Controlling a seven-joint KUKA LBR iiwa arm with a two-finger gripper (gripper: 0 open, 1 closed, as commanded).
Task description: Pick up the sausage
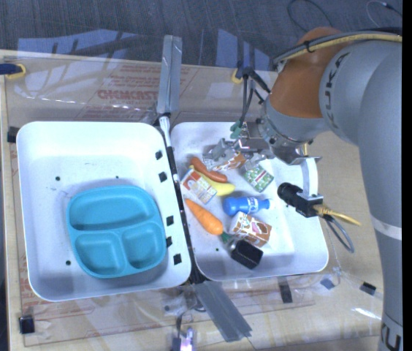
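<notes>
The sausage (207,171), a short reddish-orange link, lies in the upper left part of the right bin (310,248), angled down to the right. My gripper (228,152) hangs low over the back of that bin, just above and to the right of the sausage's upper end. The grey arm with its orange band reaches in from the right. The view does not show anything held.
Around the sausage lie a yellow banana (223,189), a carrot (204,216), a blue bottle (246,205), small cartons (200,187) (257,175) (251,229) and a black block (246,254). The left bin (38,167) holds a blue divided tray (117,229).
</notes>
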